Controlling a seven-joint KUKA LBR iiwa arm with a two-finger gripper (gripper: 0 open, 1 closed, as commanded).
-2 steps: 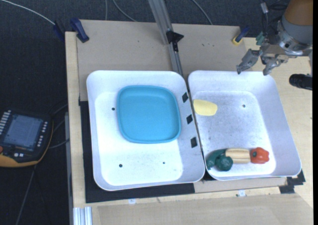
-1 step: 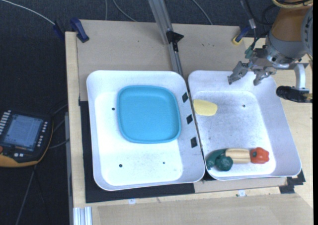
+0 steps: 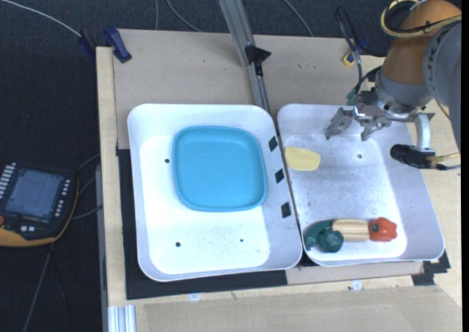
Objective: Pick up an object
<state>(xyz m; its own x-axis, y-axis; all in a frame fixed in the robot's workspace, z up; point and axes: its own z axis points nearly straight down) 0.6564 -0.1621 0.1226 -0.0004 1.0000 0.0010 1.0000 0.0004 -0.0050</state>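
Fingers on the gripper (image 3: 355,126) are spread apart with nothing between them, hanging over the far end of the right bin (image 3: 410,176). So no grab yet, it's basically hovering over bare white floor.

The stuff worth picking is all elsewhere in that bin. There's a pale yellow piece (image 3: 302,158) lying up against the left wall, closest to the gripper. Then along the near edge there's a row: a dark green thing (image 3: 324,238), a tan stick-shaped thing (image 3: 350,229) and a red thing (image 3: 382,229), all touching or nearly so. The left bin (image 3: 146,198) just has a blue plate (image 3: 219,168) in it.

If it were me, I'd go for the yellow piece since it sits alone. Only catch is the wall right beside it, so line the fingers up parallel to that wall and come straight down. The near-edge cluster looks like it could get nudged around instead of gripped.
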